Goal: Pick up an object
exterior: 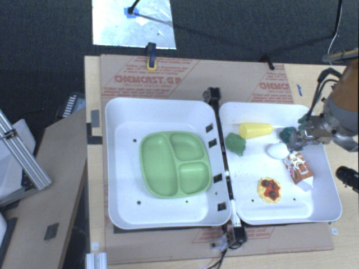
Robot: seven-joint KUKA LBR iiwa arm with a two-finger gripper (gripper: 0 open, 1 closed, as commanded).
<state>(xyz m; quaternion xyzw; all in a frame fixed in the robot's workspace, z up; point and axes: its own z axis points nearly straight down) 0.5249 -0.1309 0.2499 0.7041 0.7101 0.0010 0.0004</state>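
My gripper [299, 137] hangs over the right side of the right bin [322, 206], reaching in from the right. A dark teal object [288, 133] sits right at its tip; whether it is held is unclear. Just below lie a white egg-shaped piece [276, 150] and an orange-and-white carton [298, 168]. A yellow oblong object [256, 130] lies at the back of the bin, with a green leafy piece [235, 144] to its left. A small yellow disc with red topping [269, 189] rests near the front.
The left bin [120, 150] holds a green divided plate [174, 164]. A black clamp rail [220, 150] runs between the two bins. Cables [320, 94] hang beside the arm at the right.
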